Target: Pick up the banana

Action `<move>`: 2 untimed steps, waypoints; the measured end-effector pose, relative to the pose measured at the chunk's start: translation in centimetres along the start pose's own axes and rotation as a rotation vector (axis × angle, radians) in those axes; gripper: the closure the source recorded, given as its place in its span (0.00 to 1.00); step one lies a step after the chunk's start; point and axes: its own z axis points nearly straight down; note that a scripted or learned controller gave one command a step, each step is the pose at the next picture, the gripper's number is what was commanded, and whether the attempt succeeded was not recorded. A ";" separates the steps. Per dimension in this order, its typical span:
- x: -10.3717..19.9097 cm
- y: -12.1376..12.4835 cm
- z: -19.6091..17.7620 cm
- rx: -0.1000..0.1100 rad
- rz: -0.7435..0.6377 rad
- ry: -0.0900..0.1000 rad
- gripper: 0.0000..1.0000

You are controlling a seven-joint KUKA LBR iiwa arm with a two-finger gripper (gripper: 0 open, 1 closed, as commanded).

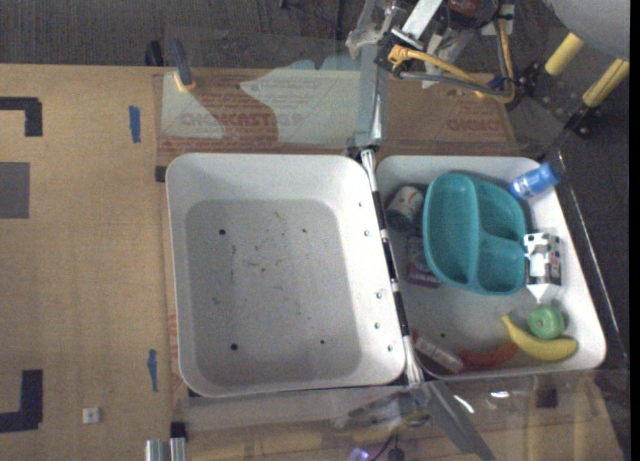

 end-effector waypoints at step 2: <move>0.7 -1.5 -0.1 0.000 0.928 0.003 0.00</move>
